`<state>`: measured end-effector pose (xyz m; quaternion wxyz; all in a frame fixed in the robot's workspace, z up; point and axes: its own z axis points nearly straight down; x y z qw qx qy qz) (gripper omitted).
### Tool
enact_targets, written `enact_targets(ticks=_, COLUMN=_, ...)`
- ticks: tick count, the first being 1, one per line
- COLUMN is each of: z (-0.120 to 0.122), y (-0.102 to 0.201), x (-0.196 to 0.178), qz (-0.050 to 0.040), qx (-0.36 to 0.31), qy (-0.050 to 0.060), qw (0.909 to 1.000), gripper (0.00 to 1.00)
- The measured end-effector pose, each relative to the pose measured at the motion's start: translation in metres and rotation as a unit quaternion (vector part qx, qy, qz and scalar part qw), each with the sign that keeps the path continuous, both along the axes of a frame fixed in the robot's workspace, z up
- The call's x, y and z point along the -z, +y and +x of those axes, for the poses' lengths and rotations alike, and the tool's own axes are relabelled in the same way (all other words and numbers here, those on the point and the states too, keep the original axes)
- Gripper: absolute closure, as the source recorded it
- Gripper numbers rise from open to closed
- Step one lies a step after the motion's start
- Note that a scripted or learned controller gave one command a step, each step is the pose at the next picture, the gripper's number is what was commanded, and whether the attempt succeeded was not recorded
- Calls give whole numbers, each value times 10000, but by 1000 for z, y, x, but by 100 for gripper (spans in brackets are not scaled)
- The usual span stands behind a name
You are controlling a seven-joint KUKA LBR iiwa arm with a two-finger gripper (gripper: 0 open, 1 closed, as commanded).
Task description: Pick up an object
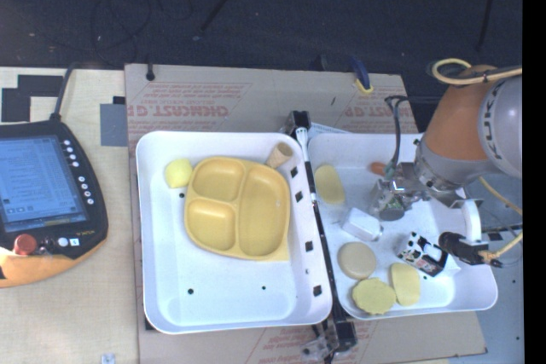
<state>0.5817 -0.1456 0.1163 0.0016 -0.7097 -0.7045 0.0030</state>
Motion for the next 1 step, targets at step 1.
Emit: enact_targets(ticks=1, z=3, y=4, x=1, qz=14, qx=-24, qy=-17, qw=10000, gripper=0)
